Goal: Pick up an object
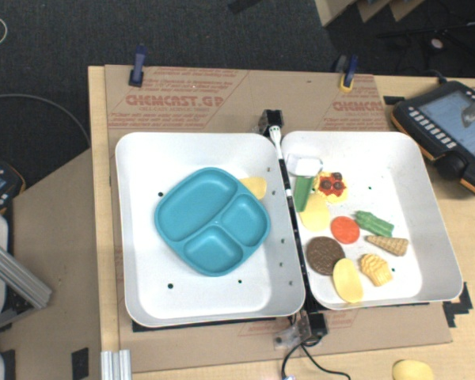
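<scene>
The left white bin (142,283) holds a blue divided plate (212,221) with a yellow piece (254,186) tucked at its upper right edge. The right white bin (412,165) holds several toy foods: a white block (305,165), a green piece (302,192), a red and black item (331,184), a pale yellow piece (315,214), a red disc (345,229), a green vegetable (374,223), a tan cone (386,245), a brown cookie (325,254), a yellow lemon shape (347,280) and a yellow ridged piece (375,269).
Both bins rest on a cardboard sheet (182,97) clamped by blue clips (137,67) at the back. A black handheld controller (447,129) lies at the right. A yellow object (412,370) sits off the bins at the bottom right.
</scene>
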`<move>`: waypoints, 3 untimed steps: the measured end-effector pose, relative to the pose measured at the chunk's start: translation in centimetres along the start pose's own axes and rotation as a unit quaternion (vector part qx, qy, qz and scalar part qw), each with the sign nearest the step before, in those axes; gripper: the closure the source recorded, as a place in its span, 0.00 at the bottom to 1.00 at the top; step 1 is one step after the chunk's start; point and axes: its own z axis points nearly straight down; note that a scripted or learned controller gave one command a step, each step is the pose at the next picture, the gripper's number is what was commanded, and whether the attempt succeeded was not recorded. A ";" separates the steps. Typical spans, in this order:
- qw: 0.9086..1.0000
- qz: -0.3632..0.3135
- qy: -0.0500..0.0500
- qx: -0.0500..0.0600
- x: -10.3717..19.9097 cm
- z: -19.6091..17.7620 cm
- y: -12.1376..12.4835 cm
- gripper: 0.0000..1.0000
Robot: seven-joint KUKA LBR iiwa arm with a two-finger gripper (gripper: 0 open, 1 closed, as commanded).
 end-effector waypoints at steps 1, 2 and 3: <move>1.000 0.001 0.001 0.008 0.0 -0.1 0.0 1.00; 1.000 0.005 0.002 0.016 -6.5 8.6 -0.4 1.00; 1.000 0.004 0.003 0.016 -10.2 18.6 -0.6 1.00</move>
